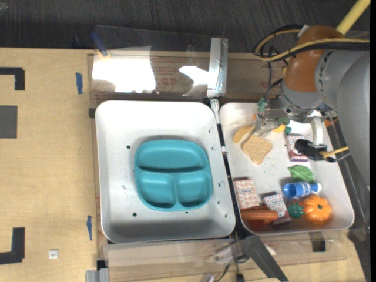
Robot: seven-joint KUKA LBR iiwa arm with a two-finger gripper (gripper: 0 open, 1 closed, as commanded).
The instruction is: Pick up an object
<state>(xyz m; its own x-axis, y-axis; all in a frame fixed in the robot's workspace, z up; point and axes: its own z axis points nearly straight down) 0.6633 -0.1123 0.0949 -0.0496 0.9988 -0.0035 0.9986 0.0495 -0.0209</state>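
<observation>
My gripper (265,124) hangs low over the back of the right bin (343,184), with the grey arm and its orange band behind it. Its tip is just above a tan bread slice (257,149) and beside a yellow-orange piece (241,134). Nothing can be made out between the fingers. Further forward in that bin lie a green leaf-like item (301,172), a blue bottle (299,188), an orange pumpkin (317,209), a red sausage (258,214) and two small printed packets (245,192).
The left bin (111,175) holds a teal divided plate (173,173). A pink-and-white packet (292,146) lies by the right bin's back right. A metal bracket (217,69) stands behind the divider between the bins. Cardboard covers the bench on the left.
</observation>
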